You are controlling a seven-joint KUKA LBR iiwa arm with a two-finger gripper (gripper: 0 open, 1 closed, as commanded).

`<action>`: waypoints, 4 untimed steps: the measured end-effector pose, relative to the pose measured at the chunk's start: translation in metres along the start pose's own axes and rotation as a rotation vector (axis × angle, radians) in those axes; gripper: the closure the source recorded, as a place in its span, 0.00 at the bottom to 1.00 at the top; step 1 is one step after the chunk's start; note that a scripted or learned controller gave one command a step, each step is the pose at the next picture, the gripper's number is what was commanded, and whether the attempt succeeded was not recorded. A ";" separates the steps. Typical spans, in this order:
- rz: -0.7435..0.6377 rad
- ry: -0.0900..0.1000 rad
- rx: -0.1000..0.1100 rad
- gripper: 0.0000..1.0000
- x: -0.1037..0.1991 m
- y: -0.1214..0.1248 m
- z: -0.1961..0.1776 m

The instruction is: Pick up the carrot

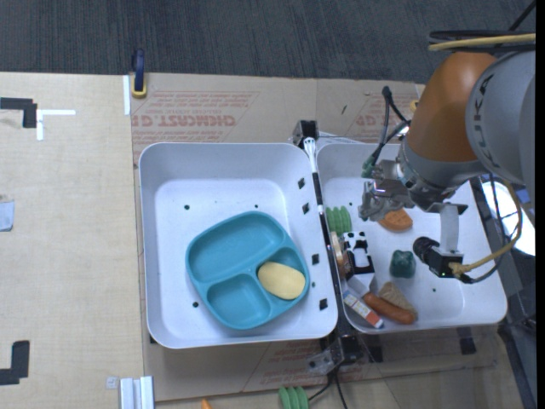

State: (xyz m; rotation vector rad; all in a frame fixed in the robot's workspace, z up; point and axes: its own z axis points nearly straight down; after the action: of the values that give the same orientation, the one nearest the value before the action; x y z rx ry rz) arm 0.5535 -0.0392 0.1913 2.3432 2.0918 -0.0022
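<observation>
Camera view, taken from its near edge: a green ridged piece [294, 396] is seen on the bench in front of the bins, cut off by the bottom of the frame. Just behind it, in the near end of the right bin [481, 305], the carrot [390, 308] is laid flat at a slant, close to the near wall and well apart from the gripper. A tan wedge [394, 293] is pressed against its far side. A small red-and-white item [361, 309] is found at its left end, but what it is cannot be made out. Farther in, a dark green lump [402, 264] is set near the middle of the bin. A black-and-white object [360, 250] and a brown one [341, 256] are crowded by the left wall, too jumbled to be named. In the left bin [153, 254] a teal divided tray [226, 250] is placed, with a yellow rounded item [281, 280] in its right-hand compartment. Beyond, a green ridged item [339, 220] is lined against the right bin's left wall. An orange rounded piece [397, 221] is seen just beside the gripper [375, 201], which is held low over the far half of that bin. Whether it is open or closed, or has hold of anything, cannot be told. The bin's far right corner is hidden by the grey arm [511, 126].
</observation>
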 end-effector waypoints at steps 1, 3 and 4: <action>0.809 -0.001 0.004 1.00 -0.008 -0.032 0.001; 0.883 -0.001 0.003 0.00 -0.064 -0.002 0.079; 0.949 0.000 0.008 0.00 -0.088 -0.068 0.101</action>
State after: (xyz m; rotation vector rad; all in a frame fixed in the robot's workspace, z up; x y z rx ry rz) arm 0.4764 -0.1193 0.0905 3.0452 0.7911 -0.0088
